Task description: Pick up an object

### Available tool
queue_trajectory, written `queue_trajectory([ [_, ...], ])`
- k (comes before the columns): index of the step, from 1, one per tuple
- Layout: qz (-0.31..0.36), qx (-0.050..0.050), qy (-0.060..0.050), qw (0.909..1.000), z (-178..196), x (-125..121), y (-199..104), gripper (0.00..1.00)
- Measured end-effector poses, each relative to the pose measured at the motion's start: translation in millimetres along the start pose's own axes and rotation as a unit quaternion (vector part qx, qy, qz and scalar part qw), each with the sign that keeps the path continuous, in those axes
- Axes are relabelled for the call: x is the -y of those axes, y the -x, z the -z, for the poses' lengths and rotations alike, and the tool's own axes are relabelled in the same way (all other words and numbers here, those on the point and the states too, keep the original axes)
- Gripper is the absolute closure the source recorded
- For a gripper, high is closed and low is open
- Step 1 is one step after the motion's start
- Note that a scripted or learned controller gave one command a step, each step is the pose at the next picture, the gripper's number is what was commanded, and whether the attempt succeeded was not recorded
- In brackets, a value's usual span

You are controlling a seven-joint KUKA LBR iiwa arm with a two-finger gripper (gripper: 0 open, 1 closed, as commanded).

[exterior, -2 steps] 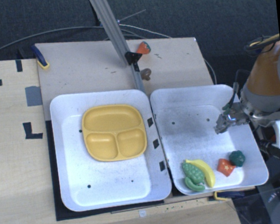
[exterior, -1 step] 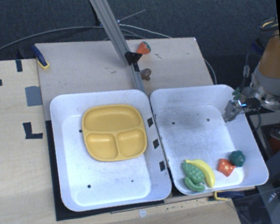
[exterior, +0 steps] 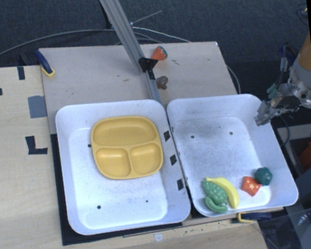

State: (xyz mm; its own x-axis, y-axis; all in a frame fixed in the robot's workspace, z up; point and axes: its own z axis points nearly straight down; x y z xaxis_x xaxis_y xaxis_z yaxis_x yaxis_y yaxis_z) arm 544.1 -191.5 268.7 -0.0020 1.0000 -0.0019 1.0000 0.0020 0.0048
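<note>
1. Gripper (exterior: 267, 113) sits at right bin's (exterior: 209, 105) upper-right rim; its state: cannot tell.
2. Toys cluster at lower right of frame: banana (exterior: 228, 189), green piece (exterior: 214, 194), red piece (exterior: 250, 185), teal piece (exterior: 263, 176).
3. Teal piece lies nearest, straight below gripper.

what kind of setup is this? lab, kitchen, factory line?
Most likely a robot grasping lab bench. Two white bins sit side by side on a plywood bench, toy food and a yellow divided plate serve as props, and the gripper reaches in beside loose cables.

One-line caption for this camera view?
Gripper at right bin's edge; toys clustered at its near side, yellow tray in left bin.
</note>
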Motion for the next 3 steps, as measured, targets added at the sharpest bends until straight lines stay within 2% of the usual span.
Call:
queue_trajectory([
  [1, 0.002, -0.001, -0.002, 1.0000, -0.4, -11.4, -44.2, 1.00],
  [2, 0.002, -0.001, -0.003, 1.0000, -17.8, -17.4, -97.0, 1.00],
  [3, 0.003, -0.002, -0.003, 1.0000, -12.8, -25.6, -148.5, 1.00],
])
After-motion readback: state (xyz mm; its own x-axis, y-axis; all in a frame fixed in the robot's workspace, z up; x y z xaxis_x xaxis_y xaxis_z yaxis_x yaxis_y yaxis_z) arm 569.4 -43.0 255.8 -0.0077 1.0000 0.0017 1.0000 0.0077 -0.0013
